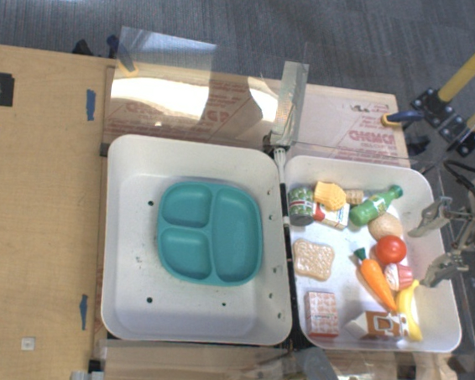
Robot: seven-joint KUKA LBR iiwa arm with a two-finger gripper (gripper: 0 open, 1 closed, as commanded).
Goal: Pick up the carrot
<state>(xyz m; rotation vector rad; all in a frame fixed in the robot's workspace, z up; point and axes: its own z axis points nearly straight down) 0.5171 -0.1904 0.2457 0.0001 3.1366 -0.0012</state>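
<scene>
Where claw (441, 244) hangs at right bin's (442, 333) edge, carrot (375, 279) untouched

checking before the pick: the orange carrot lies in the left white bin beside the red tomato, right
Not quite. The camera view shows the orange carrot in the right white bin, not the left one; it does lie beside the red tomato.

Bright overhead light, strong glare on the clear panel (188, 95), slightly soft focus
</scene>
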